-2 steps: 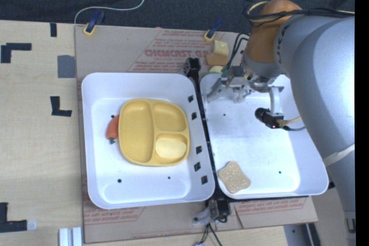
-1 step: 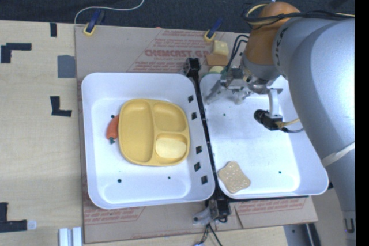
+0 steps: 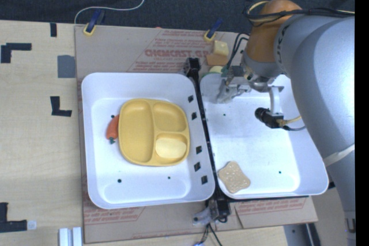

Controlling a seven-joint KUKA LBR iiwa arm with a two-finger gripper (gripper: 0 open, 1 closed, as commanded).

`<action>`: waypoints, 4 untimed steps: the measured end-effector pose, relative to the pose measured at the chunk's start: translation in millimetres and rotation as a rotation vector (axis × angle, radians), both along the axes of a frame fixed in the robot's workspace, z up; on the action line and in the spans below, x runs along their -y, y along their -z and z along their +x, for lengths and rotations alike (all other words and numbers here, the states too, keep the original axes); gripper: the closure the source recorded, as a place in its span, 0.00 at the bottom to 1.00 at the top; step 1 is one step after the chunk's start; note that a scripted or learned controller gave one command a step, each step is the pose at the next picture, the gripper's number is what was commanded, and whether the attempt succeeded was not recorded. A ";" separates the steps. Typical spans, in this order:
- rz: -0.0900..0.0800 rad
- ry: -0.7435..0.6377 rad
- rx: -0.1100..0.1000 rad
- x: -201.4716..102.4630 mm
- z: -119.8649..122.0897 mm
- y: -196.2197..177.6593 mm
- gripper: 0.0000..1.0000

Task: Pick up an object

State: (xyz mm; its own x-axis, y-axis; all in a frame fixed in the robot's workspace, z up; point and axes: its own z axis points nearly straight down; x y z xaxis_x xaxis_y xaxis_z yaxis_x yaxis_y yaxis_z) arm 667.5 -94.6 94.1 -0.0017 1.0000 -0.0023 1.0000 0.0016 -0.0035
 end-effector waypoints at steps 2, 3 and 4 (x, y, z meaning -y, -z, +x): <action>0.001 0.001 0.001 -0.6 -13.7 10.4 0.00; 0.000 -0.001 -0.004 1.9 -0.4 10.3 0.00; 0.001 -0.001 0.001 1.0 0.1 0.3 1.00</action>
